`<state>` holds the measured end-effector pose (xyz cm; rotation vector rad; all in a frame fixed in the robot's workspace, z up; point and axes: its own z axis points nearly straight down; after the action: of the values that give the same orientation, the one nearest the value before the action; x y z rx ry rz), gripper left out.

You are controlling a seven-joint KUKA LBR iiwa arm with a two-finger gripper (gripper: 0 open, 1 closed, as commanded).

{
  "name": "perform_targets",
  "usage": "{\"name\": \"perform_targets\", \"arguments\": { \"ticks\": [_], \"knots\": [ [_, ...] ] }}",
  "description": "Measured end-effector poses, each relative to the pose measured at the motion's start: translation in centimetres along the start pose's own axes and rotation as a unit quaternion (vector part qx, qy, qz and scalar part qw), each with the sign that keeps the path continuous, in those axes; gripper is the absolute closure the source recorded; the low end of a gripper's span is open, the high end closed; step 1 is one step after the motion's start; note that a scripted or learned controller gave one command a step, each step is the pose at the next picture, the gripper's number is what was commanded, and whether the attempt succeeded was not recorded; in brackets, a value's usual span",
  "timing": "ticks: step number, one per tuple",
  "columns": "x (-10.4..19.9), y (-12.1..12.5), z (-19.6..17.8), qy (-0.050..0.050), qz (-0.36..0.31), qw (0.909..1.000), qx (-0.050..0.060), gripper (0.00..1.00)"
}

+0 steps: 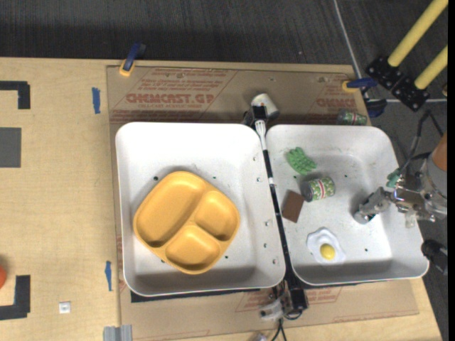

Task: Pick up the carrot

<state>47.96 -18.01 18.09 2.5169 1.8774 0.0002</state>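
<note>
Bench (57,190): wooden top, two white bins side by side on a brown sheet.

Left bin (128,141): you have one yellow plate (186,221) in it. The plate has three wells and lies flat, nearer the bin's front edge than its back edge.

Right bin (377,137): four small things sit in its left half, and the gripper (364,213) is over its right half.

Gripper: it comes in over the bin's right edge with its tip low above the bin floor, well apart from every object. You cannot tell from this view whether it is spread or closed. Nothing is seen in its grasp.

Can (318,188): on its side, near the bin's middle.
Green piece (300,160): just behind the can, toward the back edge.
Brown block (292,206): just left of the can, near the bin's left edge.
Egg (323,245): fried, flat, near the front edge.

Orange-red blob (1,277): at the bench's left edge, cut off by the frame and far from both bins. Too little shows to tell whether this is the carrot.
</note>
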Motion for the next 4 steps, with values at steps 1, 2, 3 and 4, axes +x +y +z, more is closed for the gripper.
{"name": "perform_targets", "arguments": {
  "ticks": [1,2,3,4],
  "knots": [
    [7.2,-2.1,9.5,0.001,-0.025,0.9997,0.001,0.0],
    [4.5,5.7,-0.6,0.0,-0.104,0.9946,0.0,0.0],
    [6.2,-0.7,8.8,0.001,0.011,0.9999,0.002,0.0],
    [9.4,-2.8,-0.4,0.001,-0.106,0.9943,0.0,0.0]
  ]
}}
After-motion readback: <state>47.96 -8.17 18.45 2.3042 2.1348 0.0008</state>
